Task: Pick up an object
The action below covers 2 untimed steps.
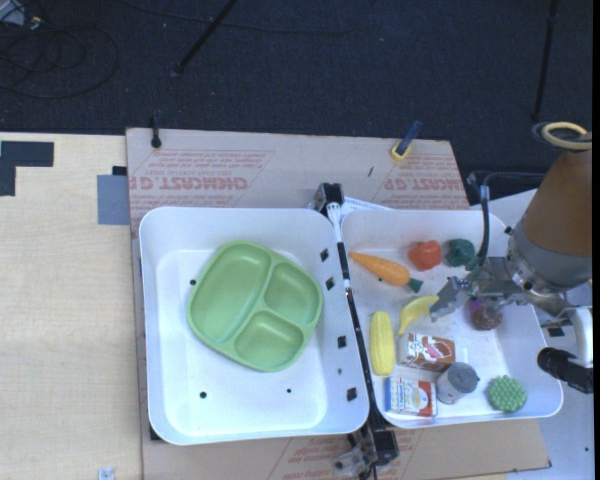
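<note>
Claw in right bin, just beside yellow banana, finger state impossible to tell

Two white bins: left bin, right bin. A light green divided plate lies in the left bin. The right bin holds an orange carrot with a green tip, a red tomato, a dark green item, a yellow corn cob, a yellow banana, a red-and-white packet, a white carton with blue and red print, a grey can, and a bright green knobbly ball. The arm is orange above grey. Brown cardboard carries red lettering.
</note>
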Each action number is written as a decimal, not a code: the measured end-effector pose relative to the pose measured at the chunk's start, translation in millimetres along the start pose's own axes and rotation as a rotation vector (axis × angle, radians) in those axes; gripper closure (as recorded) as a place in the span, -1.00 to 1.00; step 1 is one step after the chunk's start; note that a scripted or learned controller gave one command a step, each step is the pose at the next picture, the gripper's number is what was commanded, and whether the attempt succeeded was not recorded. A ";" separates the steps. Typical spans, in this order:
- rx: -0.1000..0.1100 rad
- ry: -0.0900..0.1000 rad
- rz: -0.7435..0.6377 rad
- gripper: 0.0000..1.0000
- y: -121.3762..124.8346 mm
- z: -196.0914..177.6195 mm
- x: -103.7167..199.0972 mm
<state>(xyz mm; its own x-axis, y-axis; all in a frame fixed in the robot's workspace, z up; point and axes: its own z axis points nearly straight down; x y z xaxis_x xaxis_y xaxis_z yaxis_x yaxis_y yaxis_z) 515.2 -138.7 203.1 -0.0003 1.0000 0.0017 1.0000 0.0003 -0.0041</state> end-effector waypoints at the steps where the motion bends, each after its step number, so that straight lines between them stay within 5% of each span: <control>1: -0.004 -0.002 0.000 -1.00 29.9 114.6 -9.1; 2: 0.002 -0.002 0.001 -1.00 128.1 115.0 16.1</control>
<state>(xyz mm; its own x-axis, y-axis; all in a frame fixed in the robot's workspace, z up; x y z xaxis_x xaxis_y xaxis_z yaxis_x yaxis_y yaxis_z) 642.8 -122.4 87.6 0.0011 1.0000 -0.0006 1.0000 -0.0011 -0.0061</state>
